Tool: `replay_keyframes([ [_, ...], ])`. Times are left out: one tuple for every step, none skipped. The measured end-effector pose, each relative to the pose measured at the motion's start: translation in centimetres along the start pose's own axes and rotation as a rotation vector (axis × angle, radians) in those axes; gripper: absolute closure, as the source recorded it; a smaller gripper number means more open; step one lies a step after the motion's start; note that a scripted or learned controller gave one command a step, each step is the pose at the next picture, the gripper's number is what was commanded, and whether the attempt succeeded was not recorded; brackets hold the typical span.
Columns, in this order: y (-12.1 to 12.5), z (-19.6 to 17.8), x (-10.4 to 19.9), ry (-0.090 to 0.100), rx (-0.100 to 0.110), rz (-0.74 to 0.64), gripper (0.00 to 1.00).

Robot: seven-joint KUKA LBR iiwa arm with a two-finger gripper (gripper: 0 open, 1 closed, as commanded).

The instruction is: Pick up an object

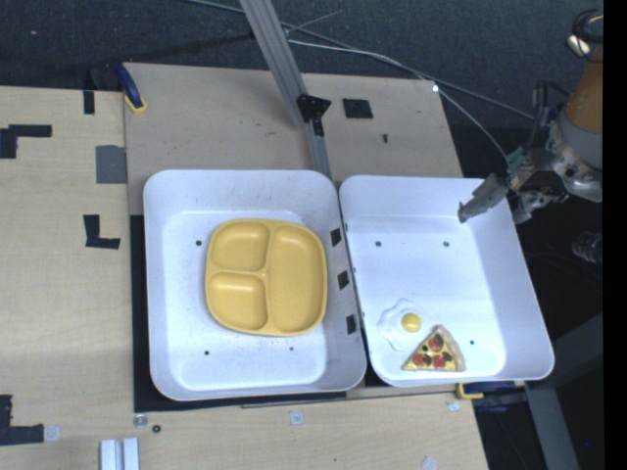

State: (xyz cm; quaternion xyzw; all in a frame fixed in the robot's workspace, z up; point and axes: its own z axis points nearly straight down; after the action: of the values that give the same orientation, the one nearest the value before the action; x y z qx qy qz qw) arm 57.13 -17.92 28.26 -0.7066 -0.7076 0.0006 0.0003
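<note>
Gripper (478,204) first: mine hangs over the far right corner of the right bin (509,262), reaching in from the right. From this slant I see one dark grey finger jutting out toward the bin's inside, and I cannot tell whether the fingers are spread or pressed together. Nothing is visible between them, so I judge I carry nothing.

Largest of what I could take is the yellow divided plate (265,276), well apart from me in the left bin (167,262), across the shared wall and toward the near side. It has three compartments, rounded corners, and lies flat, its longer side running roughly across the bin. Its low rim would be an awkward thing to pinch, I judge.

Nearer to me, in my own bin but at its near end, lie two small flat toys just beside each other. The pizza slice (434,352) is a triangle with red and dark toppings, its point aimed back toward me. The fried egg (403,323), white with a yellow yolk, sits touching or nearly touching the slice, on its side nearer me.

So the move I judge shortest is straight along the bin toward its near end, then down.
</note>
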Motion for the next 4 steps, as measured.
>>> replay_keyframes([
  [-0.4,5.9,-0.8,0.001,0.006,0.002,0.0],
  [-0.2,12.1,-0.1,0.002,0.006,0.0,0.0],
  [0.4,18.3,0.0,0.001,0.004,0.0,0.0],
  [0.4,17.0,0.1,0.001,0.002,-0.001,1.0],
])
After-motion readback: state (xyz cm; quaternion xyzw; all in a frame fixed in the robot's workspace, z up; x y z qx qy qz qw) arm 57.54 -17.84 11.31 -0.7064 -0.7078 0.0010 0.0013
